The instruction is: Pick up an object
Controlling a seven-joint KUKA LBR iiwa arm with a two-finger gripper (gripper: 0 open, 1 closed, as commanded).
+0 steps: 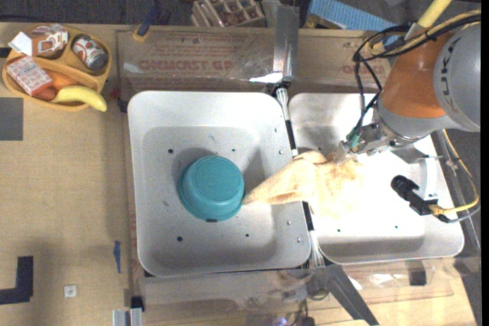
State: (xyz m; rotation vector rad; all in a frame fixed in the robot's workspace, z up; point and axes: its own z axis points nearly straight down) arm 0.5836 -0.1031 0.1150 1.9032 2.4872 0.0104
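A tan cloth lies stretched across the divider between the two white bins. Its left end rests in the left bin, touching an upturned teal bowl. Its right end rises to a point in the right bin. My gripper hangs over the upper left of the right bin, shut on that raised tip of the cloth. The grey arm with its orange band comes in from the right above it.
A yellow tray with a banana and toy food sits on the bench at the far left. A cardboard strip runs behind the bins. Boxes and clutter lie on the floor beyond.
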